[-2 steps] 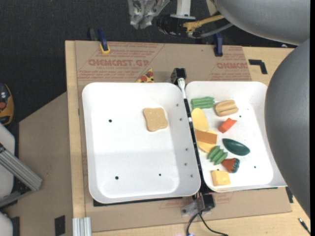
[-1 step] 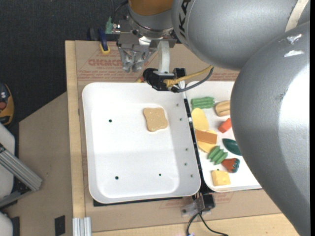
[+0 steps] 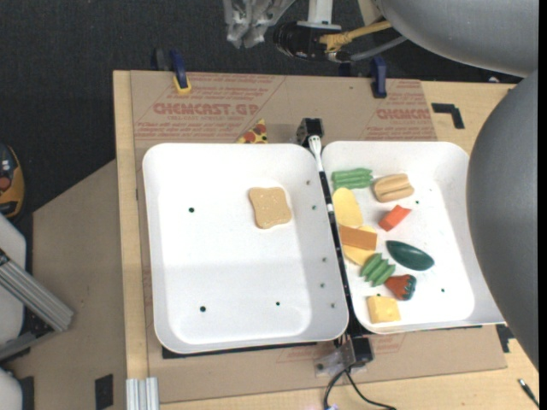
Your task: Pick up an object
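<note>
A tan slice of toast (image 3: pixel 270 207) lies alone in the left bin (image 3: pixel 197 263), toward its upper middle. The right bin (image 3: pixel 446 220) holds several toy foods: green beans (image 3: pixel 352 178), a brown bun (image 3: pixel 392 186), a yellow piece (image 3: pixel 345 207), an orange wedge (image 3: pixel 358 237), a small red-orange piece (image 3: pixel 394 218), a dark green oval (image 3: pixel 409 255), a green pod (image 3: pixel 376 269), a red pepper (image 3: pixel 402 286) and a yellow block (image 3: pixel 383 308). My gripper (image 3: pixel 249 15) hangs high beyond the far edge of the bench, away from both bins, and I see no object in it.
The grey arm (image 3: pixel 513 229) bulks along the right side, overlapping the right bin's outer edge. A small pizza-like toy (image 3: pixel 254 132) sits on the cardboard behind the left bin. Blue clamps (image 3: pixel 180 79) (image 3: pixel 379 79) hold the far edge of the board.
</note>
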You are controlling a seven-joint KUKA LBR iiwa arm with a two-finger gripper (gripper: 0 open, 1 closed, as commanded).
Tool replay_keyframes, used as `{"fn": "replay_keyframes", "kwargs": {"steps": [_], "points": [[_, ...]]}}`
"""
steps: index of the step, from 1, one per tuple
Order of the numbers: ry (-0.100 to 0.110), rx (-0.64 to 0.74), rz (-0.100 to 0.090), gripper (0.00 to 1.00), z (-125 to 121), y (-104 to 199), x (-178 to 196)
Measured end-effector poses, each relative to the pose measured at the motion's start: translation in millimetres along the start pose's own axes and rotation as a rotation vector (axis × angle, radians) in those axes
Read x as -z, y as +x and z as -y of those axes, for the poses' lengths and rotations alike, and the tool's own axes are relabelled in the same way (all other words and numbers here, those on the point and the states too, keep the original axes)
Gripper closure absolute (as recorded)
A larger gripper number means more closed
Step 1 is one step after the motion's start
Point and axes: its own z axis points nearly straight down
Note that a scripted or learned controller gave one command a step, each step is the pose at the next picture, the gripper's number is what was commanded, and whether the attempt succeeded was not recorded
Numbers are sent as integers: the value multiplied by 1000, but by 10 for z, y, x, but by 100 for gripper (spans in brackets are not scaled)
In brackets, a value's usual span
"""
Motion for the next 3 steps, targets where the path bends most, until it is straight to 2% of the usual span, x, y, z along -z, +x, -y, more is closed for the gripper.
{"fn": "replay_keyframes", "kwargs": {"steps": [1,2,3], "points": [[30,-3,8,100,390,-11,-959],[-4,0,-2,100,196,1,807],[30,-4,9,100,238,-9,-411]]}}
